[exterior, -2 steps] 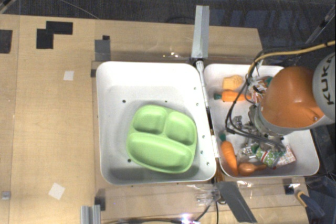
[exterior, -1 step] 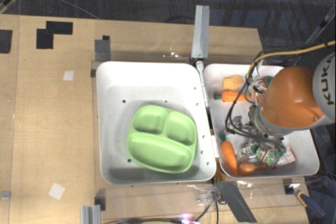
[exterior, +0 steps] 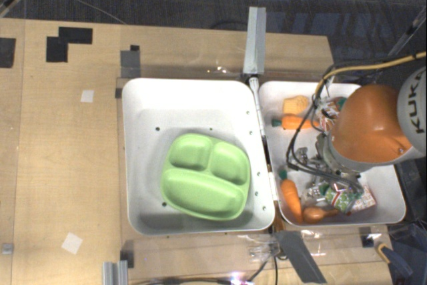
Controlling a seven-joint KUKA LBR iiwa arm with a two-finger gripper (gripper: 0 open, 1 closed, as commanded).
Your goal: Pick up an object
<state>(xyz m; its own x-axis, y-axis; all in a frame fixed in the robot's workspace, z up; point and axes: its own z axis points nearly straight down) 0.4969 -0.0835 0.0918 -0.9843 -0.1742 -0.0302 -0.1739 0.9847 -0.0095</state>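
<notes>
Nearest, at the right bin's (exterior: 399, 207) front edge: orange carrot-like piece (exterior: 289, 197), seemingly light, rigid, smooth; take it across its middle. Beside it lies a crinkly packet (exterior: 343, 199), likely slippery. Above, gripper (exterior: 327, 177): jaw state cannot be determined. Far corner: yellow piece (exterior: 295, 105).

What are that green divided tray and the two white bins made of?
The green tray looks like moulded plastic with a matte to satin finish: rounded compartment edges, uniform colour, soft highlights. The white bins seem to be thin formed plastic with rounded corners, though painted metal is possible.
</notes>
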